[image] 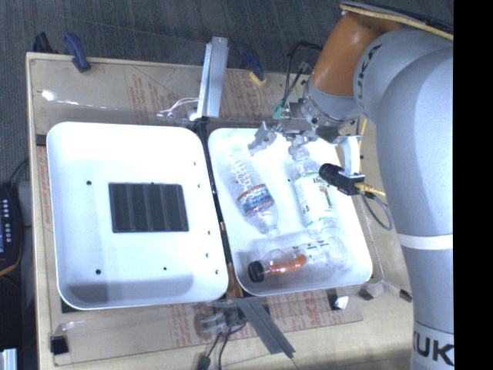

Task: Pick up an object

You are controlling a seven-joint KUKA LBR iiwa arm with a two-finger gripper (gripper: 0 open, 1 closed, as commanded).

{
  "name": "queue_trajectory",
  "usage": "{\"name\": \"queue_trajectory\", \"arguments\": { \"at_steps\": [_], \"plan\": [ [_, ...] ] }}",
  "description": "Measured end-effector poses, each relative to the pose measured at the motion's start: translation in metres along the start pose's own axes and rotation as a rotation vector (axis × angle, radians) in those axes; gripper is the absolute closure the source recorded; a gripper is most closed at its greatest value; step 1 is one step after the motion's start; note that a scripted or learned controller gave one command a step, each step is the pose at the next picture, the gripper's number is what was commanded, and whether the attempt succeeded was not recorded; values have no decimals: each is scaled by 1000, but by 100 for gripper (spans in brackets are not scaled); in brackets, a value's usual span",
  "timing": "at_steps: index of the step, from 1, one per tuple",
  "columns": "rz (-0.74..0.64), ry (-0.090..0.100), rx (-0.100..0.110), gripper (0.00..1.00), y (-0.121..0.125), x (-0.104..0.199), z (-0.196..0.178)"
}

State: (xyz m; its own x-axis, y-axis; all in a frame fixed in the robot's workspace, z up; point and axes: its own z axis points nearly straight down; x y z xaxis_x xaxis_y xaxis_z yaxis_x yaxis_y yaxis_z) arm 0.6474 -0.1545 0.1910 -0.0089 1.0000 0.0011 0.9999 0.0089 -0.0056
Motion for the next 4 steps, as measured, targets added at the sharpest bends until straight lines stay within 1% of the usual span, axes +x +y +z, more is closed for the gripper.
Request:
{"name": "queue_trajectory", "arguments": {
  "at_steps": [1, 2, 3, 4],
  "plan": [
    [-65, -2, -1, 0, -24, -1, 100],
    [-146, 0, -2, 0, -75, -11, 100],
    [-151, -2, -2, 100, -74, -11, 89],
    [-211, -1, -4, 100, -27, 67, -1]
  ]
}}
